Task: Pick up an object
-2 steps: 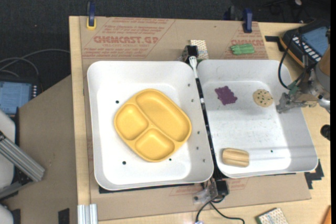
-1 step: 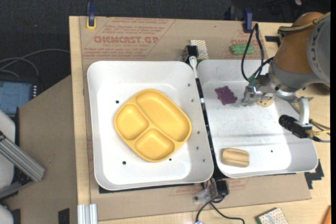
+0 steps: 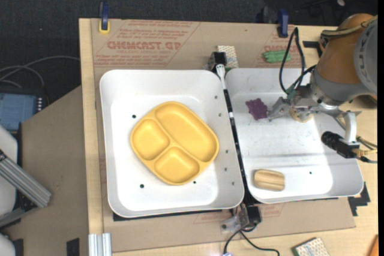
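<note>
A small purple object (image 3: 257, 108) lies in the far left part of the right bin (image 3: 336, 189). A tan, bread-like oval (image 3: 268, 180) rests near that bin's front left corner. My gripper (image 3: 292, 110) hangs low over the far middle of the right bin, just right of the purple object and apart from it. The grey arm with its orange band (image 3: 348, 27) reaches in from the right. I see nothing held in the gripper.
The left bin (image 3: 120, 93) holds a yellow divided plate (image 3: 174, 142). A green item (image 3: 275, 57) lies on the bench behind the right bin. Cables run from the arm over the right bin's far edge. A black fitting (image 3: 339, 145) sticks out below the wrist.
</note>
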Controlling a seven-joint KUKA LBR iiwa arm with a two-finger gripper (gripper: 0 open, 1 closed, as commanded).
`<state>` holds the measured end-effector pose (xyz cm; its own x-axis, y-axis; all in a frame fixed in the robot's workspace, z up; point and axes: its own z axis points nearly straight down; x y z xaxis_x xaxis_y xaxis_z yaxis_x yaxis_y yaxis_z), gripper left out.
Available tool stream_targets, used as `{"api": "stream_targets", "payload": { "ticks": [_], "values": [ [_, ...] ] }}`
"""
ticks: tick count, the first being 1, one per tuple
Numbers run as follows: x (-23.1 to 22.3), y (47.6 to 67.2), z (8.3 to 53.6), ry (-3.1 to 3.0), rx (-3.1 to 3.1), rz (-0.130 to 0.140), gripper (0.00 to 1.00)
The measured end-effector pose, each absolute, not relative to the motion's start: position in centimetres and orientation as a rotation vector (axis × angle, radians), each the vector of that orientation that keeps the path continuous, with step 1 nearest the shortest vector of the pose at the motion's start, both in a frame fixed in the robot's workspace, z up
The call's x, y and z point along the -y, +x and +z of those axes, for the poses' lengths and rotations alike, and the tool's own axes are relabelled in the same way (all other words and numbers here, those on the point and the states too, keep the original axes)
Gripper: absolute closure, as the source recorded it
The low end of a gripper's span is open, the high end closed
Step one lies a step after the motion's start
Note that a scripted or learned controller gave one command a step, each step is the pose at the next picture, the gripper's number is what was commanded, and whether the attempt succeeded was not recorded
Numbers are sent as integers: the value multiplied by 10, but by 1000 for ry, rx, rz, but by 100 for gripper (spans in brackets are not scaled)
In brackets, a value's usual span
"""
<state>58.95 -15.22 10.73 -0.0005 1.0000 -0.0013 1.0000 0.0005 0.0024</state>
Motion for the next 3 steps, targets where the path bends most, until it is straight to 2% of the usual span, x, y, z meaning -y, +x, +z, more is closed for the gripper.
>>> {"api": "stream_targets", "payload": {
  "ticks": [1,2,3],
  "values": [
    [101,656,84,2212,-2226,8,0],
    [142,637,85,2226,-2219,-4,0],
    [161,601,85,2228,-2220,-3,0]
  ]
}}
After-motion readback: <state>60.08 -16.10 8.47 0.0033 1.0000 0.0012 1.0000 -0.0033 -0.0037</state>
